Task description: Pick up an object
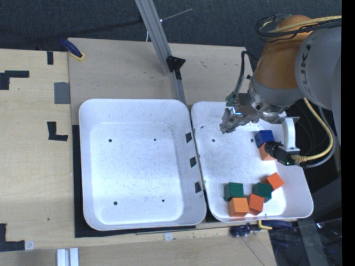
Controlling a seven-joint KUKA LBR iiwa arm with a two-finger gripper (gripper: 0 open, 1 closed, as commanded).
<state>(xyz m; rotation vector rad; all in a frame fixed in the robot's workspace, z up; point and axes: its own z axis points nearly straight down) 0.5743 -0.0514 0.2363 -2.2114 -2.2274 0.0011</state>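
**Desk:** Where are the blocks?

**Me:** All in the right bin (206, 148). I see a cluster at its near end: a green block (233, 189), an orange block (239, 205) just in front of it, another orange one (255, 203) beside that, a second green block (262, 190), and an orange one (274, 180) tilted near the right wall. Further back, against that wall, a blue block (265, 137) sits with an orange piece (267, 153) just in front of it, partly hidden by the arm's fittings.

**Desk:** And the hand?

**Me:** The gripper (229, 124) hangs over the far part of the right bin, above bare white floor, well apart from the near cluster and near the blue block. I see nothing between its fingers; from my angle I cannot tell how far apart they stand.

**Desk:** The surroundings?

**Me:** The left bin (133, 162) lies just beside the right one, on a black mat (77, 193). The bench (33, 165) is pale wood with dark tape marks. A grey metal pole (158, 32) slants across the back, over dark floor (83, 7).
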